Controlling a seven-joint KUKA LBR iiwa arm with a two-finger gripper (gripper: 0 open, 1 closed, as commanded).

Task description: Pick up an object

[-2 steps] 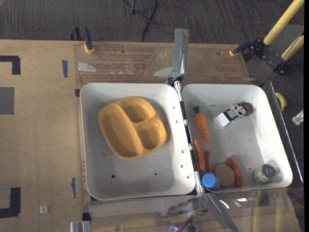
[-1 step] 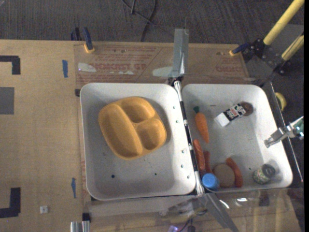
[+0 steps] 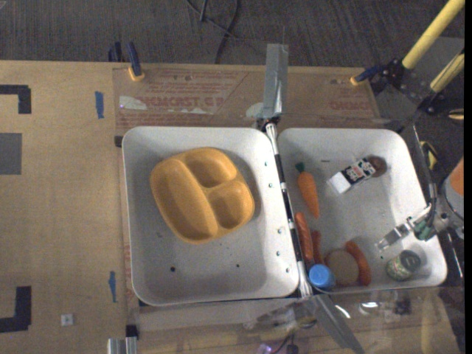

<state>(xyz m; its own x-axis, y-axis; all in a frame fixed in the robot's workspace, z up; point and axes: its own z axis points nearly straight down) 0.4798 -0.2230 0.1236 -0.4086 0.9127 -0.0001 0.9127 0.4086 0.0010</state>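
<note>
While fingers (image 3: 396,234) hang over right bin (image 3: 383,140), nothing between them.

Blue tape strips (image 3: 99,104) mark the cardboard-covered bench (image 3: 59,198)

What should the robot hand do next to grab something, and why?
Probably move a little toward the green-lidded jar. The gripper hangs just above it in the right bin, with nothing between its fingers, so that is the closest thing.
</note>
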